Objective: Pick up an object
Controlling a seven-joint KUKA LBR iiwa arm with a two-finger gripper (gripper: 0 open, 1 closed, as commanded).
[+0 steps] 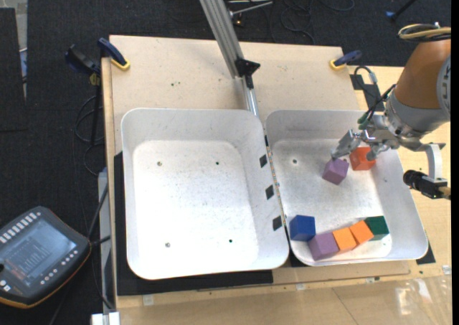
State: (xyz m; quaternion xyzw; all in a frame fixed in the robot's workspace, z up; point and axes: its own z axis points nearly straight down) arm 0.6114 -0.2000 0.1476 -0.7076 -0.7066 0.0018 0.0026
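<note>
My gripper (361, 147) hangs over the upper right part of the right bin (301, 130), its fingers spread open. A red-orange block (363, 159) lies just below, between the fingertips, and appears to rest on the bin floor. A purple block (335, 171) lies tilted close to the left fingertip (343, 148). Along the bin's front edge sit a blue block (302, 227), a second purple block (323, 245), an orange block (345, 237) and a green block (376, 227).
The left bin (143, 130) stands beside the right one, joined by a ridge with black clips. A slanted metal rod (219, 19) reaches down to the bins' back edge. A teach pendant (36, 252) lies at the lower left, off the bench.
</note>
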